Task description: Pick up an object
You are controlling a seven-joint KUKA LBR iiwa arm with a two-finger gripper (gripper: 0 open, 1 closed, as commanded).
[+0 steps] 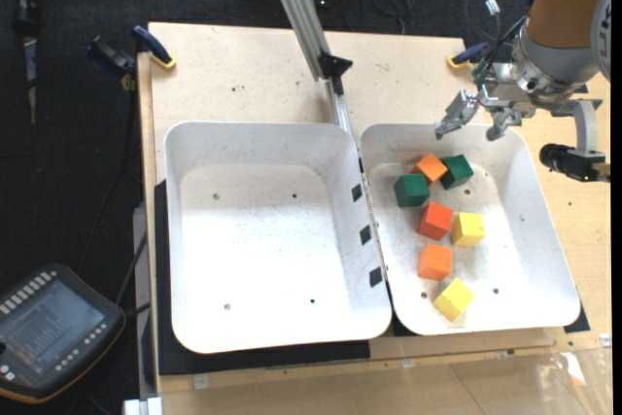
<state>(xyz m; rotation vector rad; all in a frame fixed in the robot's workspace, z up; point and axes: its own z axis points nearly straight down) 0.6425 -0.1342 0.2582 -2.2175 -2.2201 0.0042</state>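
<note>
Several small blocks lie in the right bin [544, 238]: an orange one [430, 168] and two dark green ones [457, 171] [411, 190] in a cluster near the back, a red-orange one [435, 220], a yellow one [468, 228], another orange one [435, 260] and a yellow one [453, 298] toward the front. My gripper [476, 120] hangs above the back rim of the right bin, its two fingers spread apart with nothing between them. It is behind and to the right of the green and orange cluster.
The left bin [194, 209] sits beside the right one, with a row of dark clips along their shared wall. A metal pole [296, 0] slants up from the bench behind the bins. Clamps sit at the bench's back corners.
</note>
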